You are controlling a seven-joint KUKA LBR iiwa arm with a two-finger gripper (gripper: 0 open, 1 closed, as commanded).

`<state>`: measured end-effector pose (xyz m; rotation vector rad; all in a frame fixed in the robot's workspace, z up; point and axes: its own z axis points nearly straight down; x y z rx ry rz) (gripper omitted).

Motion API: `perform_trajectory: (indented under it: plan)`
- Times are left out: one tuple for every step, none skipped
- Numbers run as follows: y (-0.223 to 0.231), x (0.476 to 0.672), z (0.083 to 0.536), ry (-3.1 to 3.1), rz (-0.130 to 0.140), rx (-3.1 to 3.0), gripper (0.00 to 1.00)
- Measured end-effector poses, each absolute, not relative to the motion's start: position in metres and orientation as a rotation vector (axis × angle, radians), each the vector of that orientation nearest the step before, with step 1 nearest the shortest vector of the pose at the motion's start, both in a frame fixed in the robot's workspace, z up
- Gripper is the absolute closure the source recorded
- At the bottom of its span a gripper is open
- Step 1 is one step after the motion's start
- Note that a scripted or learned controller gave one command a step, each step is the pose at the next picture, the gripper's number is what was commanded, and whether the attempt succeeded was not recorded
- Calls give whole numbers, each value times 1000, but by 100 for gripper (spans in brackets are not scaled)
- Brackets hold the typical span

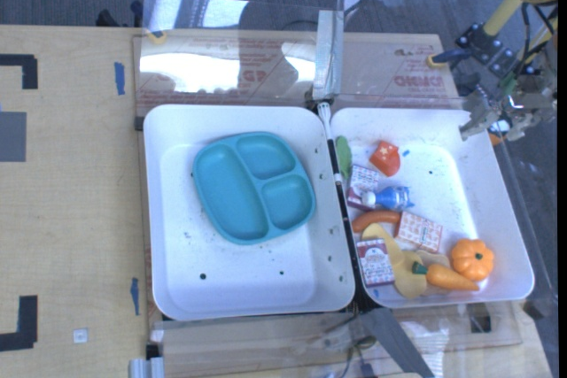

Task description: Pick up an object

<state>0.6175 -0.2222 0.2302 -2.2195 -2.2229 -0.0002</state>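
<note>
Camera view: nothing picked yet. Targets all sit in the right bin (505,217), crowded toward its near-left side: orange pumpkin (472,258), carrot (450,280), red piece (384,158), small bottle (390,196), cartons. The pumpkin looks like the best bet: it stands at the cluster's right edge with bare floor on its far side, so come straight down and avoid the carrot touching its near side. The left bin (168,190) holds a blue divided plate (254,186). The gripper (493,112) hangs over the right bin's far-right rim, well apart from the objects, holding nothing; can't tell its opening.
</note>
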Motion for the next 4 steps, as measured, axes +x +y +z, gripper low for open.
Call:
perform_trajectory:
  plan:
    - [-150,644,111,-2244,7,-2183,0]
    - [-193,651,118,-2111,-1,-2332,0]
    - [-185,596,166,-1984,-3,-2438,0]
    - [-107,596,94,-2166,-11,-2298,0]
